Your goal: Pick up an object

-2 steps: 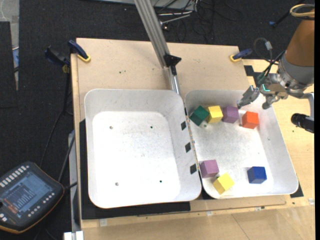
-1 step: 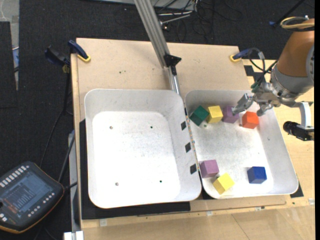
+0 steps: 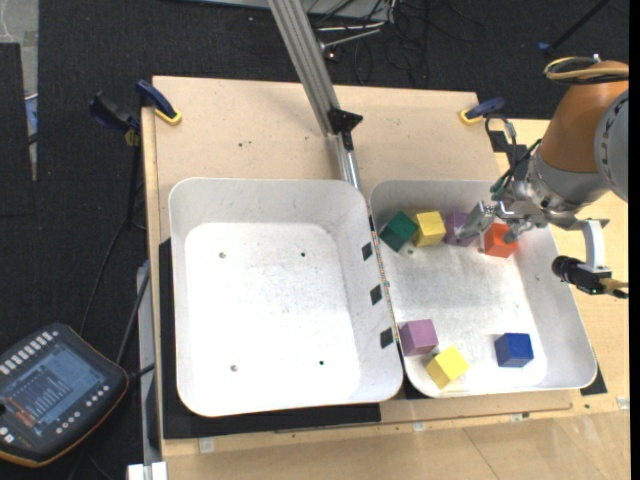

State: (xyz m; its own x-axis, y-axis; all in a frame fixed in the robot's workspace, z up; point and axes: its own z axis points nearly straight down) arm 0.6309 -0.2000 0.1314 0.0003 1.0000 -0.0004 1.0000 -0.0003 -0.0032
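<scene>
Orange cube [image 3: 499,241] is sitting near the far edge of the right bin [image 3: 560,318], partly covered by the gripper [image 3: 487,223] reaching in from the right. Whether the claw is spread or pinching cannot be told. A purple cube [image 3: 458,226] is lying half hidden beside it, with a yellow cube [image 3: 430,228] and green cube [image 3: 398,231] further left of the orange cube.

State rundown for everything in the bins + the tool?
green cube: tilted, touching the yellow cube beside it
yellow cube: flat, far side of right bin
purple block: partly hidden by the tool
orange cube: directly under the tool
tool: low over the orange cube
purple cube: flat, near divider
yellow block: rotated
blue cube: flat, alone
</scene>
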